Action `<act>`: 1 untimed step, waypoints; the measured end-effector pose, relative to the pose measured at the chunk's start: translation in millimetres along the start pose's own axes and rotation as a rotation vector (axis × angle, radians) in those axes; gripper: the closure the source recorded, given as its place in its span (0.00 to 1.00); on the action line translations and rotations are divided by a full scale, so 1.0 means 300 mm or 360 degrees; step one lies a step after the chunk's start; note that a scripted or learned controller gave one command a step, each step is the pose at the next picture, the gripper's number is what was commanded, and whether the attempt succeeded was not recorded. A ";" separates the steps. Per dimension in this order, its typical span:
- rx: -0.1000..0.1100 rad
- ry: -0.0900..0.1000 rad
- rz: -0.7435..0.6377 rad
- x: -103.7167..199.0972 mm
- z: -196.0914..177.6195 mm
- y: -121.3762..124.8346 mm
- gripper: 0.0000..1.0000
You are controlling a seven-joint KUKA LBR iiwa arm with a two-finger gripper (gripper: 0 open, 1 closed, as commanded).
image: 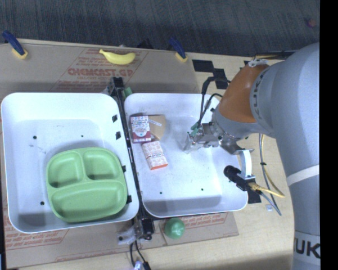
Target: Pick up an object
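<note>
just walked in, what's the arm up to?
The gripper is down inside the right bin, right of two small boxes lying near the bin's left wall. Nothing shows between its fingers. The left bin holds a green divided tray, untouched.

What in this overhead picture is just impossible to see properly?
- Gripper: small and partly under the arm's wrist, so its grip cannot be judged.
- Right bin: its right side is covered by the arm.
- Labels on the two small boxes: too small to read.
- Green ball: partly tucked under the bin's rim.
</note>
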State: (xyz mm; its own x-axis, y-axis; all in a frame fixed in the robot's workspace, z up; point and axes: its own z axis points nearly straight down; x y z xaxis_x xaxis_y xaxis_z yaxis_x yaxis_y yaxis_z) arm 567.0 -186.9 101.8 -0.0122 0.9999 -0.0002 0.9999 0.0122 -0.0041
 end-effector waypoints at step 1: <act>-0.0007 -0.0001 0.0013 -0.080 -0.416 -0.270 1.00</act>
State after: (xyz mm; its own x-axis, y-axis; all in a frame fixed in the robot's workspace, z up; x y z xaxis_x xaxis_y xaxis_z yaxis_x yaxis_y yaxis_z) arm 486.8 -211.9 227.0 -0.0041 1.0000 -0.0007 1.0000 0.0041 0.0001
